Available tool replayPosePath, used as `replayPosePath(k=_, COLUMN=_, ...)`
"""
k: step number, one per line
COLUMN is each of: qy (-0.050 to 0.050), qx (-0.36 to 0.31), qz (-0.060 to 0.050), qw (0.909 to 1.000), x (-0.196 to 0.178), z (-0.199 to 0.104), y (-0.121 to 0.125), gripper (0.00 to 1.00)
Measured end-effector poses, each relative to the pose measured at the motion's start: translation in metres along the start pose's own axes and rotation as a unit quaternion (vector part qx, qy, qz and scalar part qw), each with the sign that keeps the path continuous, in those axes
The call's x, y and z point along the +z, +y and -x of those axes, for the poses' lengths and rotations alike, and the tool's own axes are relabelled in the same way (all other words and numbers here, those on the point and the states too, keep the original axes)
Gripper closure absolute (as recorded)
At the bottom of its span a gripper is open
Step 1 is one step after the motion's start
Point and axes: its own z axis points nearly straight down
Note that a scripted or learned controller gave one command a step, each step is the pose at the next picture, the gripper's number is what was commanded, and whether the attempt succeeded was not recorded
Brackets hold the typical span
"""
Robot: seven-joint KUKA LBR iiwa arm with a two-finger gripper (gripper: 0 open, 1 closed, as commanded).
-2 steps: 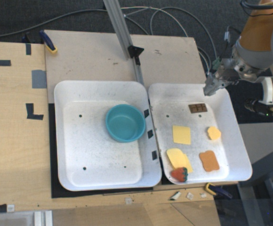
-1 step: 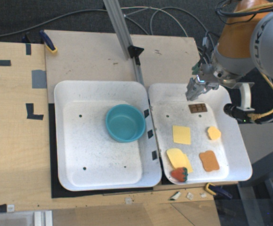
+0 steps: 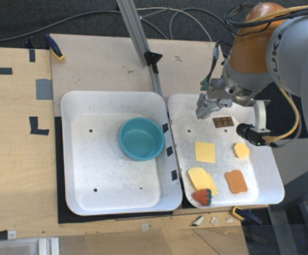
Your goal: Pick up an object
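The gripper (image 3: 206, 110) hangs over the right bin's (image 3: 265, 193) far end, whether parted or closed I cannot tell. Just beside it lies a small brown chocolate bar (image 3: 223, 122), long axis running left to right.

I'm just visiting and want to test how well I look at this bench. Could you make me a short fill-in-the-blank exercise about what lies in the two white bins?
1. The left bin holds a teal ____.
2. The brown chocolate piece lies in the ____ bin.
3. The gripper hangs over the right bin, just ____ of the chocolate piece in the picture.
4. The strawberry touches a ____ slice.

Missing words: bowl; right; left; yellow
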Motion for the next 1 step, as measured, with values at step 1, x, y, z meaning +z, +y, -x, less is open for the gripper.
replayPosePath(k=1, qy=0.001, qx=-0.002, qz=-0.001, qw=1.0000, x=0.0140, z=-0.0532, y=-0.0128, gripper=1.00)
